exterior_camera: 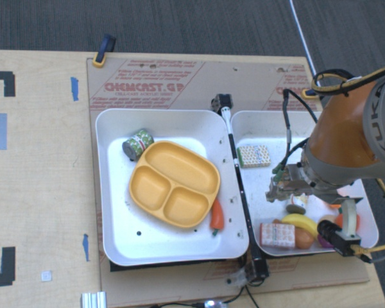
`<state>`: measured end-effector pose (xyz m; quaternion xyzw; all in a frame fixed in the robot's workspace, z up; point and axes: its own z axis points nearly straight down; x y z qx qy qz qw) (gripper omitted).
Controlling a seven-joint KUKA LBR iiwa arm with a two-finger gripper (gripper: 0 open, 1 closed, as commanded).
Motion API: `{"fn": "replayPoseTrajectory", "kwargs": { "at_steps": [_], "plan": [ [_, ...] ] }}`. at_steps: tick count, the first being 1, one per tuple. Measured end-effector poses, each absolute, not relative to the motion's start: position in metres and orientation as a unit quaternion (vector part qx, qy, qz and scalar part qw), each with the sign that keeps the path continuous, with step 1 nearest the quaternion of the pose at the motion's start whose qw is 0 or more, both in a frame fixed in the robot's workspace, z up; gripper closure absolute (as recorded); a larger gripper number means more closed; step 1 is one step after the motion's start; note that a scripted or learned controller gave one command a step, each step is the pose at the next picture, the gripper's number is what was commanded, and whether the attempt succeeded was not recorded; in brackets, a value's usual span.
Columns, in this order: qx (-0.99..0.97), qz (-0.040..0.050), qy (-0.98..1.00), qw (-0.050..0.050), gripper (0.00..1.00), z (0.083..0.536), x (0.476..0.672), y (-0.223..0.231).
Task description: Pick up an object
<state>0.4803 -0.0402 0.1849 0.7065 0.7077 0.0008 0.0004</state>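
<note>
Your tool [289,194] hangs low in the right bin [256,132], its opening impossible to judge, with the banana [299,222] lying just below-right of it, long axis running left to right along the near wall.

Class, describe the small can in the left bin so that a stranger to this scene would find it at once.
Start at the left bin, the one that holds the yellow divided plate. Look just off the plate's upper left edge: the can lies there on its side, near the bin's back left corner. It is green-labelled with a grey metal end, unlike the orange carrot at the plate's lower right.
</note>
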Motion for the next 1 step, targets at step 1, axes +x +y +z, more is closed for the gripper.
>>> {"fn": "replayPoseTrajectory", "kwargs": {
  "at_steps": [1],
  "plan": [
    [0.707, 0.0007, 0.707, 0.0, 0.0, 0.1848, 0.4802, -0.0405]
  ]
}}
